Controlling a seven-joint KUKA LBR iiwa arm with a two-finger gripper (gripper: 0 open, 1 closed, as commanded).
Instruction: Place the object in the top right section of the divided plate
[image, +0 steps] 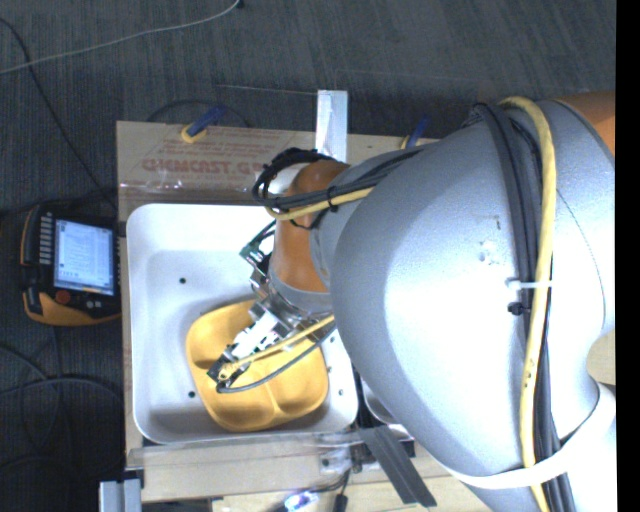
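- Gripper at the end of the grey arm hangs low over the yellow divided plastic plate; whether it is released or clenched cannot be told at this angle, and no object can be seen in its grasp.
- The yellow plate lies in the shallow white plastic bin, towards the bin's lower middle, close to its near wall; a ridge on the plate's lower part splits it into rounded sections.
- No loose object for placing can be made out on the plate or elsewhere in the white bin; the wrist and cables cover the plate's upper right part.
- An orange band above the wrist sits over the white bin's upper right edge, with black and yellow cables looped around it and running down towards the plate.
- The arm's large grey body covers everything to the right of the white bin.
- Brown cardboard sheet with red lettering lies just beyond the white bin's far wall.
- A handheld control pendant with a lit screen rests on the dark floor, left of the white bin.
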